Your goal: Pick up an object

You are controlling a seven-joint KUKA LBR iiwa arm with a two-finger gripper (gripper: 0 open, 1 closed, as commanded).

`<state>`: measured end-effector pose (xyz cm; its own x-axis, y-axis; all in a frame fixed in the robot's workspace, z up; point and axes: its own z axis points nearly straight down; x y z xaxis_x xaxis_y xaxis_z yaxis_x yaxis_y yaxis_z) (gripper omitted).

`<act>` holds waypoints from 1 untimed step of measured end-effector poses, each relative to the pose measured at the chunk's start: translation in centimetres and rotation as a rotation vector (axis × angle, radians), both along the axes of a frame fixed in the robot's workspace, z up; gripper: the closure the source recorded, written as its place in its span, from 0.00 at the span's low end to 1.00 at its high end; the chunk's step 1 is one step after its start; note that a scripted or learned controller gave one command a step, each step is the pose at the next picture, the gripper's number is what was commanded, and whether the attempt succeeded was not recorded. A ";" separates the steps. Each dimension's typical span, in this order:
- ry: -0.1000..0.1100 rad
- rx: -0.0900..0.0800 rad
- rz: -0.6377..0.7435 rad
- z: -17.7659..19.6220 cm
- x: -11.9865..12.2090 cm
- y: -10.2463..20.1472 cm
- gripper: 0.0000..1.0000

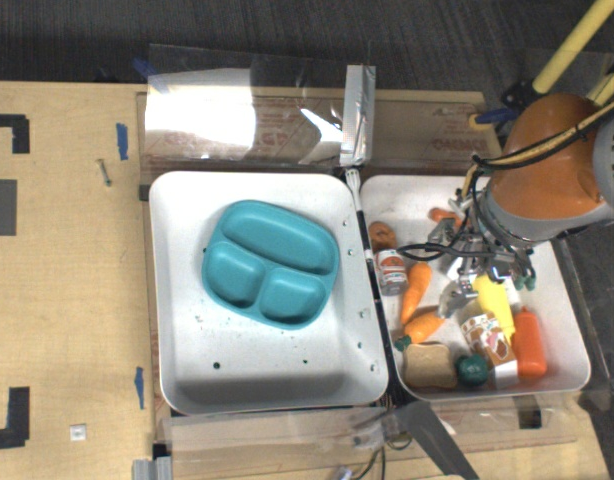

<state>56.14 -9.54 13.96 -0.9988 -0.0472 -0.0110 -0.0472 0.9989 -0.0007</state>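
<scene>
You have two smooth white plastic bins point(177, 268) on a matt cardboard-brown bench point(57, 268). The teal divided plate point(270, 262) looks like satin plastic with a soft sheen. Along the bins' far edge, clear film point(227, 118) glares glossy. The carrots point(417, 288) look like smooth plastic; the bread roll point(430, 365) looks matt and rough.

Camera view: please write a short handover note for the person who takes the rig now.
Gripper: low in the right white bin, among the toy food; finger state unreadable, no grasp visible.
Objects: two orange toy carrots, yellow bottle, brown bread-like piece, dark green round piece, all in the right bin. Teal divided plastic tray lies in the left white bin.
Done: approach.
Left: grasp and lift one object.
</scene>
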 end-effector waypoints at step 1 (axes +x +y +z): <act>-0.001 0.002 -0.221 -5.0 0.5 0.0 0.00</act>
<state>56.62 -9.52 8.93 -0.9848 0.1733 -0.0120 0.1733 0.9849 0.0016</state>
